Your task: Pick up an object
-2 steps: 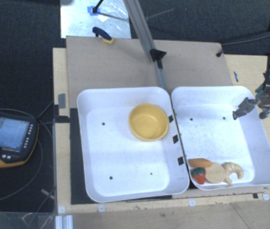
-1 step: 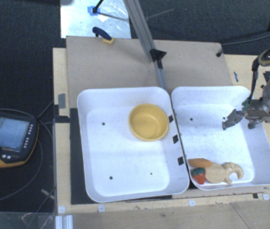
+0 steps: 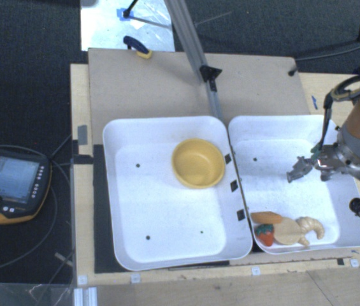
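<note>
toys [image 3: 288, 229] in right bin corner, near jaws [image 3: 299, 169] (apart)

2 white bins [image 3: 167, 247] on a bench [image 3: 256, 81], orange teach pendant [image 3: 11, 185] on dark floor at left, blue-and-yellow clamp [image 3: 137, 46]

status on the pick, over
Hand above right bin, nothing seen between its fingers. Toy food pile at the bin's near edge, apart from the hand. Yellow bowl in left bin, not in the way.
</note>
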Available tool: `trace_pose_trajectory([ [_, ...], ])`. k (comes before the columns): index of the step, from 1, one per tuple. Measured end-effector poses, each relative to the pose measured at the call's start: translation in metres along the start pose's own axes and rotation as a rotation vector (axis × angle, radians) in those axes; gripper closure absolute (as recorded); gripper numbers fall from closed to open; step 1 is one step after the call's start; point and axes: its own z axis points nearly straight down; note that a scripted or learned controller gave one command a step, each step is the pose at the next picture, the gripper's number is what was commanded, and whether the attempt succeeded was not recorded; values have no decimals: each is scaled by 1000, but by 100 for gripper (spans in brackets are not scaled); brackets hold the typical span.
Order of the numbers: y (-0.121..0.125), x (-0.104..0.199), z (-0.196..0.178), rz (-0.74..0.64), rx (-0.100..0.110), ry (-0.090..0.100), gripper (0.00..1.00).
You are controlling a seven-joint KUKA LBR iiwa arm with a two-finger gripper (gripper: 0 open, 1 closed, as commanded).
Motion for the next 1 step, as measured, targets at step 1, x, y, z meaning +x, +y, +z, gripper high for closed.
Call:
trace_pose_trajectory([
  [1,3,2,61,0,1,0,0],
])
